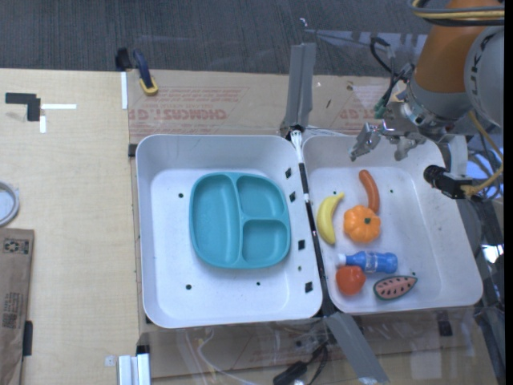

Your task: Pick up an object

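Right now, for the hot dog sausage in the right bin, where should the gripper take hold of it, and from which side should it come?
Grip the sausage at its middle, coming straight down from above with the fingers closing across its narrow width. It lies flat and long, running toward the pumpkin; its lower end nearly touches the pumpkin, so the upper half probably gives more room. The gripper hangs just above the bin's far wall.

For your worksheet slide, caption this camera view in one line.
Arm's gripper hovers above right bin of toy food; teal tray sits in left bin.
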Motion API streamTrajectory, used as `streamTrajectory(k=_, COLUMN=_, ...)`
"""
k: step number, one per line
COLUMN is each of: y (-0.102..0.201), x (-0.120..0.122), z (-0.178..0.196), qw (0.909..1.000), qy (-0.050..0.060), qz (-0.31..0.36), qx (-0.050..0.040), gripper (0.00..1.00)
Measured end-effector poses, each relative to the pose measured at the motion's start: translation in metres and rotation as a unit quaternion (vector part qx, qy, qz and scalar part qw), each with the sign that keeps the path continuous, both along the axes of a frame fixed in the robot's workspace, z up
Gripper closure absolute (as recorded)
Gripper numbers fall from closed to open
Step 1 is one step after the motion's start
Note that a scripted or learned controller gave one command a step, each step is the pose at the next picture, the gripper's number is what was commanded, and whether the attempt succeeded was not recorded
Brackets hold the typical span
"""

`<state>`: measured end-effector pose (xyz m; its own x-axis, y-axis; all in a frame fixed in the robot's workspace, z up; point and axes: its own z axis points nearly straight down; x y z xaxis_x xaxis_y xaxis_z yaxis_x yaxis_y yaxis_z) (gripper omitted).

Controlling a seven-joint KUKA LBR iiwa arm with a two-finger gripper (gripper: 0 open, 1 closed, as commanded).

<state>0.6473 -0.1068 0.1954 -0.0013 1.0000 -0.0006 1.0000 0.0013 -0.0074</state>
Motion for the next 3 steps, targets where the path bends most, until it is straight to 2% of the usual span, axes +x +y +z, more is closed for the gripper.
streamTrajectory(k=1, y=-0.031, x=0.012, z=-0.105, qw=0.9999, qy=-0.003, qz=0.014, qx=-0.0002, gripper=0.0)
streamTrajectory(k=2, y=-0.033, x=0.012, z=-0.1, qw=0.9999, qy=0.0, qz=0.014, qx=-0.0004, gripper=1.0)
streamTrajectory(k=3, y=0.026, x=0.006, z=-0.007, qw=0.9996, qy=-0.001, qz=0.029, qx=0.0, gripper=1.0)
